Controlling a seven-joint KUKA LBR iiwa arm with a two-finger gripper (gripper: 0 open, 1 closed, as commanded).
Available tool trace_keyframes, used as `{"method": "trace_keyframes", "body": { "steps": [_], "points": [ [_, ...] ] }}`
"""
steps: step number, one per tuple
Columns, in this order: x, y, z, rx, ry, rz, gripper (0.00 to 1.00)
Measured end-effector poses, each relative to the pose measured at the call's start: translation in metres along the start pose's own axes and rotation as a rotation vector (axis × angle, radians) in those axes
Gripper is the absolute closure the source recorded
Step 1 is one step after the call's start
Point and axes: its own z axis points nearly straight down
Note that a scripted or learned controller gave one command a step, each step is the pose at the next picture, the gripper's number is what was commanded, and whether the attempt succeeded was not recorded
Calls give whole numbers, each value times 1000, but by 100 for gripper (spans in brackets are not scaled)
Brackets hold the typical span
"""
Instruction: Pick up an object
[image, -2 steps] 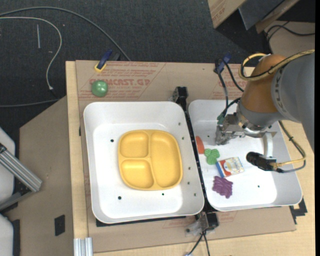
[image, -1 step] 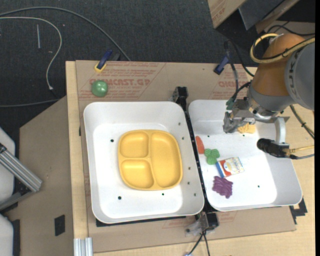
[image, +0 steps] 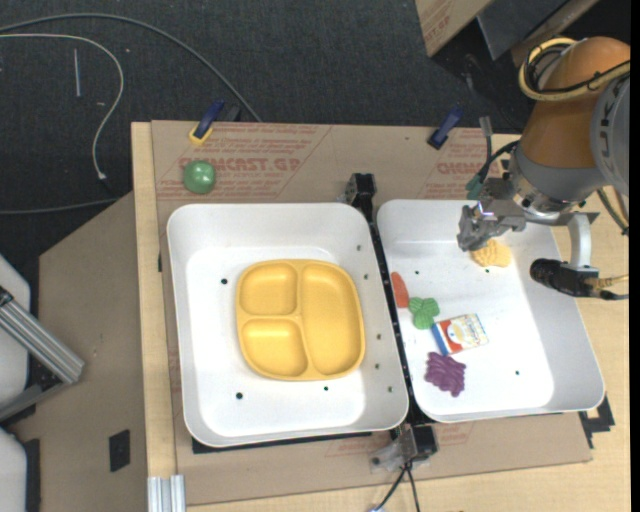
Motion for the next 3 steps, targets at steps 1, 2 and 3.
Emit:
{"method": "trace_keyframes", "body": {
  "steps": [1,2,3],
  "points": [
    [3,0,-45,0,0,-1,100],
    [62,-6,-51,7,4,-6,100],
    [113,-17,-36,11,4,-4,100]
  ]
}}
